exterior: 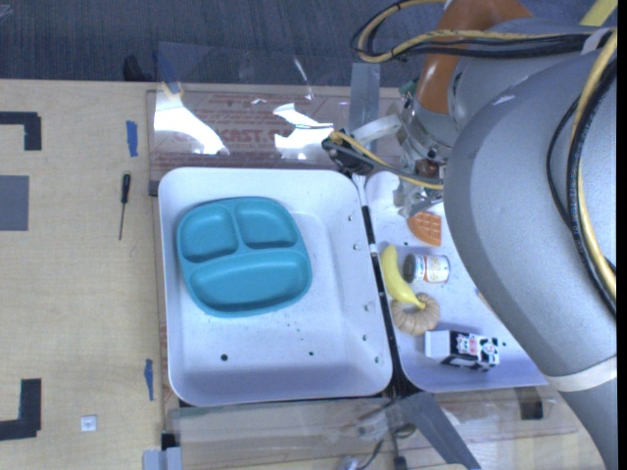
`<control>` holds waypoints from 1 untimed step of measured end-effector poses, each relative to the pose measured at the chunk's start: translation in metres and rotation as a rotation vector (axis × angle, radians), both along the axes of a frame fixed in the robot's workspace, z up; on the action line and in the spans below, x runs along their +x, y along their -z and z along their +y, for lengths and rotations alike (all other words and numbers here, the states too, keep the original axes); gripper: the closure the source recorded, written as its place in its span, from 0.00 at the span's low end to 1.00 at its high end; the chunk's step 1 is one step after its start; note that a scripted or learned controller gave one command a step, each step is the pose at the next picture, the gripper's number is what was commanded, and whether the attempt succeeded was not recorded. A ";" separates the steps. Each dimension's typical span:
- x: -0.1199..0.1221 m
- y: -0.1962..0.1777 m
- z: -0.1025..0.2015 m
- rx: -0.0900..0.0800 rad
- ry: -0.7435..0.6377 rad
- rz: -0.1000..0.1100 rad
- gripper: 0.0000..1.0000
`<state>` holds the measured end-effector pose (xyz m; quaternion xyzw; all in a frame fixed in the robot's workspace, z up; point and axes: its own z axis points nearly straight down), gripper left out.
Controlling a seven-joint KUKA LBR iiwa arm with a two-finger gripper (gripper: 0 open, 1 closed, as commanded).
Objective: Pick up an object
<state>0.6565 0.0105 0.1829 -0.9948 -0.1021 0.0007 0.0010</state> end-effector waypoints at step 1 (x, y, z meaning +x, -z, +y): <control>-0.027 0.052 -0.110 -0.003 0.012 0.010 1.00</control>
